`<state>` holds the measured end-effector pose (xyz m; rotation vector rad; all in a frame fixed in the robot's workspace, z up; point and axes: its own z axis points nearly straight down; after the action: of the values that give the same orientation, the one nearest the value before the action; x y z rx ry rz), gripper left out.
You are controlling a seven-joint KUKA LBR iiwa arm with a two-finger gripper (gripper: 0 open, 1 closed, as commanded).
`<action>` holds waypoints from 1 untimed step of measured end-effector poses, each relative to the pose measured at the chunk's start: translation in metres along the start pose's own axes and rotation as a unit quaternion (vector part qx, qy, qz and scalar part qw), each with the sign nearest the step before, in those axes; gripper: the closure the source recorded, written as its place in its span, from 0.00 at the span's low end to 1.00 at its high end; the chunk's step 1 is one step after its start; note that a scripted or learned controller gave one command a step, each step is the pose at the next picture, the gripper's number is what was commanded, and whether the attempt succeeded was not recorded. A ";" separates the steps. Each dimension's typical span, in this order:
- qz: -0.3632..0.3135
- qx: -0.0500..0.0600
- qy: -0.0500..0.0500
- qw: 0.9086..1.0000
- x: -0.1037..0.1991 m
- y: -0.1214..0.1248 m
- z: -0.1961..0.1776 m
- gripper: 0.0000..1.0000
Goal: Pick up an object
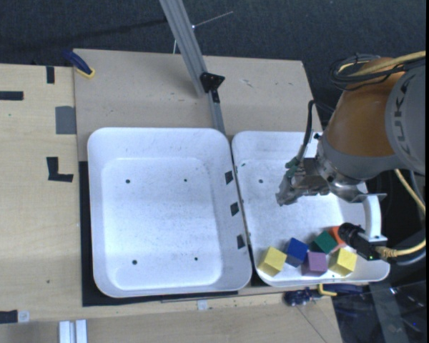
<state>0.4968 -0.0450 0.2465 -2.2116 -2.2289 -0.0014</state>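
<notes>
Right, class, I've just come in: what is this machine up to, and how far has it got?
A grey and orange arm reaches in from the right over the right bin, its gripper hanging above the bin's bare middle. The blocks lie bunched at the bin's near edge: a yellow block, blue block, purple block, green block and another yellow one, with something orange behind. None is between the fingers, so nothing is picked up yet. The left bin sits alongside.

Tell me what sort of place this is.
Most likely a robotics lab bench set up for grasping trials: a grey-and-orange arm with its gripper over the right bin, a left bin beside it, and small coloured blocks clustered at the right bin's near edge.
</notes>
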 end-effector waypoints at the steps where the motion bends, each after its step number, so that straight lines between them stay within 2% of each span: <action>1: 0.001 0.002 0.000 1.000 0.052 0.009 0.014 1.00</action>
<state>0.5056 0.0072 0.2324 -2.2118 -2.2265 0.0028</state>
